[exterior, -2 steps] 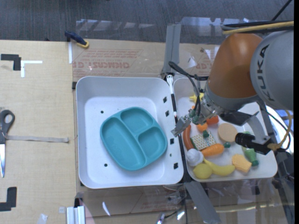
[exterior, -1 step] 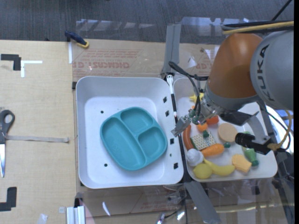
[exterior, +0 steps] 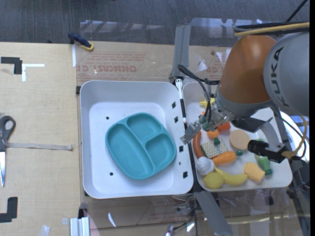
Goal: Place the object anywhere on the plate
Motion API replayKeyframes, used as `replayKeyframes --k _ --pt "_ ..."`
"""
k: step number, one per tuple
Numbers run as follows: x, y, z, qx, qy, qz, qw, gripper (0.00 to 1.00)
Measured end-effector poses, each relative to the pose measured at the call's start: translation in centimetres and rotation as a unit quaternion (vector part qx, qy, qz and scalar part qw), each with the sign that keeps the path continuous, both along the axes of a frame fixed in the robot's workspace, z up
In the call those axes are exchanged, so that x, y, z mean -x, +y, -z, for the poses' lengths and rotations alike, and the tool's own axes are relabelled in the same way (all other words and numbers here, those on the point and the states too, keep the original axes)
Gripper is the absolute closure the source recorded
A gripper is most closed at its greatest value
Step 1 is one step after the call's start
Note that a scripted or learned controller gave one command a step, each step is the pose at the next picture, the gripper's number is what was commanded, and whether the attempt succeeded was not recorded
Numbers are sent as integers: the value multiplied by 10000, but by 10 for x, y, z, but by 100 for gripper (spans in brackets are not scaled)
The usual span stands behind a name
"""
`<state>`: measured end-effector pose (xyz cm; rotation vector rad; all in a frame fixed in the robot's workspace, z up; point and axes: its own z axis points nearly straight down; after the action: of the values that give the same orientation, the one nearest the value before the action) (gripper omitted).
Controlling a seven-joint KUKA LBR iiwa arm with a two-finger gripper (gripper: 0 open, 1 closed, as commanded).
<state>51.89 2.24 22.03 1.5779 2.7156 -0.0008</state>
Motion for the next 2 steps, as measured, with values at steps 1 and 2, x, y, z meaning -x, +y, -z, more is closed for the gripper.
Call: replayKeyframes --k 1,2 --pt "0 0 0 0 0 0 10000 0" --pt "0 0 0 0 0 0 10000 0"
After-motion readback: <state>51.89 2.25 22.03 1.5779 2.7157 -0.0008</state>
